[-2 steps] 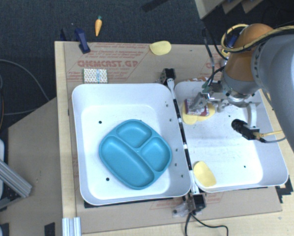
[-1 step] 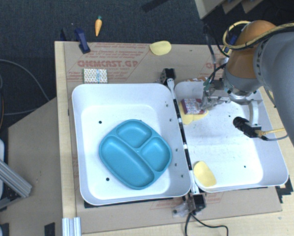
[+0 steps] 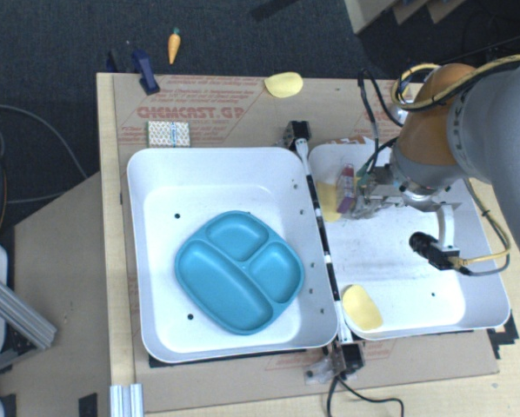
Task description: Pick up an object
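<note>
1. Gripper [image 3: 351,200] sits low in the right bin [image 3: 469,315], at its upper-left part, close to the wall shared w/ the left bin [image 3: 147,233]; arm [image 3: 486,120] comes in from the right
2. Finger state: can't tell, tips are a dark/pinkish blur against the bin floor, no clear gap or closure
3. Nearest obj = pale yellow piece [image 3: 330,200] just beside the gripper on its left, hard against the divider; touching or not, can't tell. Its shape and long axis are mostly hidden by gripper parts
4. Second candidate: yellow rounded object [image 3: 361,307] in the near-left corner of the right bin, well apart from the gripper, toward the camera; long axis runs roughly along the divider
5. Blue divided plate [image 3: 239,271] lies flat in the left bin, across the divider, not in reach line now
6. Judgement: grasp not confirmed, nothing visibly between the fingers
</note>
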`<state>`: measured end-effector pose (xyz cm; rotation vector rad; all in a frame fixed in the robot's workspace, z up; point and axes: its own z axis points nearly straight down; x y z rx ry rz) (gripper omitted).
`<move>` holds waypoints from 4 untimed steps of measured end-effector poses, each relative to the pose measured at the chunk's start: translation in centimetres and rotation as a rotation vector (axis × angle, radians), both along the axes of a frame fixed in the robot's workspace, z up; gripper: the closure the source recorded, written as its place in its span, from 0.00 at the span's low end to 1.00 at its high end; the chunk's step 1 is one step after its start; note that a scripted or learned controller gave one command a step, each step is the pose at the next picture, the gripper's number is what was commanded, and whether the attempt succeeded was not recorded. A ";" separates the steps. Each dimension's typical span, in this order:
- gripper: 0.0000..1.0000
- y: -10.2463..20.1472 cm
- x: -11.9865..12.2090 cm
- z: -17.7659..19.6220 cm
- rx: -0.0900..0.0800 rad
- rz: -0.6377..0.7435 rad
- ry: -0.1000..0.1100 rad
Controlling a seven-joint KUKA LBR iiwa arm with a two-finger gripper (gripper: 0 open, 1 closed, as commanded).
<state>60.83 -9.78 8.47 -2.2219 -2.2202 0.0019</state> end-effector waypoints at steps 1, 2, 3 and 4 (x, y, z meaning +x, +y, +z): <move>0.00 0.0 0.0 0.0 -0.001 0.000 0.000; 0.00 -0.8 5.7 0.0 0.001 0.002 -0.001; 1.00 -0.7 5.8 1.1 -0.002 0.004 -0.002; 0.00 -1.2 5.5 1.0 -0.007 0.001 0.009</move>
